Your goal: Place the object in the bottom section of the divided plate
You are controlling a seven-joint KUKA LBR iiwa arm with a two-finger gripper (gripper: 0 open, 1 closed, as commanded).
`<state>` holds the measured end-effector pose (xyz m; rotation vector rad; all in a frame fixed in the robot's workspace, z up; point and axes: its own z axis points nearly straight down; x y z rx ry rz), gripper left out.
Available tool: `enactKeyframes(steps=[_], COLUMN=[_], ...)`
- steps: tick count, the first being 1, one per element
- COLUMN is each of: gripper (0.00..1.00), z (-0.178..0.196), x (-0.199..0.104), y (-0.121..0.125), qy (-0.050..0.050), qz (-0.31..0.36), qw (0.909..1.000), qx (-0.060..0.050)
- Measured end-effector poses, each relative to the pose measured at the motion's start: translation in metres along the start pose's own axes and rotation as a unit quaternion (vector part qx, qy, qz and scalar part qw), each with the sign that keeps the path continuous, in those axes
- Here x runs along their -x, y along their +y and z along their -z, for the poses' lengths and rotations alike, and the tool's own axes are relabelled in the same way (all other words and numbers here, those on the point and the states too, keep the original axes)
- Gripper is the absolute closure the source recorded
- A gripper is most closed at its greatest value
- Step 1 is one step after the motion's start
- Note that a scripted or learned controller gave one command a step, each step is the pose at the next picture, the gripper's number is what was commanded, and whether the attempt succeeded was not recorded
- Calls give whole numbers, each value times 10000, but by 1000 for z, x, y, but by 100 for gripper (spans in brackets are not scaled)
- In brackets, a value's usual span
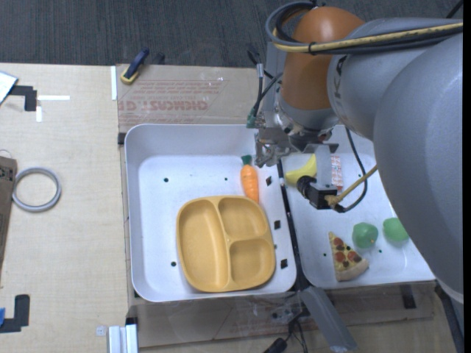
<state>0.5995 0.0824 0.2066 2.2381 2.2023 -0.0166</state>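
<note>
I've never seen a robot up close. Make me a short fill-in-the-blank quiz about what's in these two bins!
1. The toy carrot lies in the left bin, just beyond the ____ divided plate.
2. The plate has ____ sections.
3. The pizza slice lies in the ____ bin.
4. Next to the pizza slice sit two ____ round pieces.

Missing words: yellow; three; right; green

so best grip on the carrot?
Take the carrot across its orange body near the middle, from above. It lies flat, long axis running top to bottom in view, beside the plate rim, so close across the narrow width.
</note>
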Motion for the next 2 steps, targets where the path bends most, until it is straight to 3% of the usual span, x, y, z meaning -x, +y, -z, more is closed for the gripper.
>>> enactKeyframes(steps=[1, 2], gripper=[100, 0], z=[-63, -63], x=[-67, -67], y=[58, 58], qy=[29, 29], qz=[-1040, -1043], qw=[9946, 9945], qx=[16, 14])
